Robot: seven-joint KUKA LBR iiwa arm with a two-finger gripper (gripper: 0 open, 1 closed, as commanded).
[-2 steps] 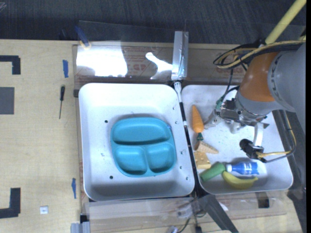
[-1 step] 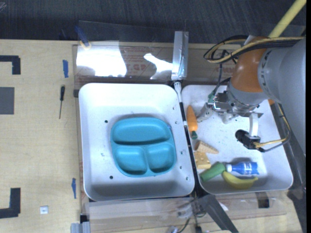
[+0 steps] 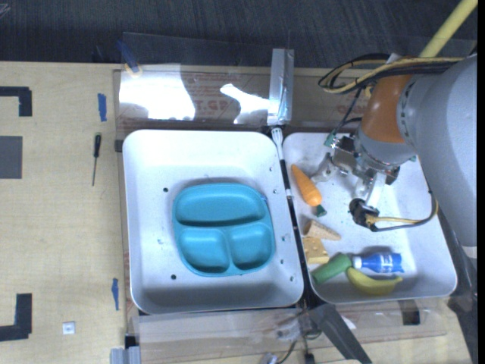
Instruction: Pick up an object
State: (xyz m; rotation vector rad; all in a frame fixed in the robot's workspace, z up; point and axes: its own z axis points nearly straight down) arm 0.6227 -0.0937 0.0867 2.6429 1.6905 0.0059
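Nothing is lifted yet: the claw (image 3: 345,164) hangs beside the carrot (image 3: 307,186) lying in its bin (image 3: 447,279), and I cannot tell whether it is spread or pressed together.

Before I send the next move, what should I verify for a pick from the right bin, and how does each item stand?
1. Claw over the right bin: ok. The claw hangs above the upper half of the right bin.
2. Claw free of load: cannot tell.
3. Clear target nearby: ok. The carrot lies alone by the bin's left wall, apart from the claw.
4. Other targets separated: not ok. The banana, bottle and green piece are packed together at the near edge.
5. Left bin out of the path: ok. The blue plate sits in the left bin, away from the arm.
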